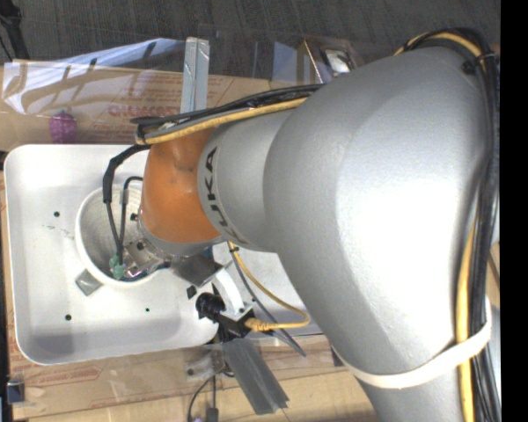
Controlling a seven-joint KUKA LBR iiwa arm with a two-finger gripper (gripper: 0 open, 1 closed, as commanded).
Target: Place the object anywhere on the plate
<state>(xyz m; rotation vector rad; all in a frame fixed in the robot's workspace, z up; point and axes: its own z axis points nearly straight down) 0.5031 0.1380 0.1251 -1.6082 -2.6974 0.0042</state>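
Hovering arm over plate, bin's 9 o'clock | likely release pose | gripper grip: cannot tell | grey object at plate's 6 o'clock

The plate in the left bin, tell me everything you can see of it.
The plate is round and pale, with a dull metallic or off-white sheen and a raised rim. It lies flat on the floor of the white bin, towards its middle. The arm's orange-banded wrist hangs over its right half and hides it, so just the left arc shows. A small grey piece lies by its lower left rim.
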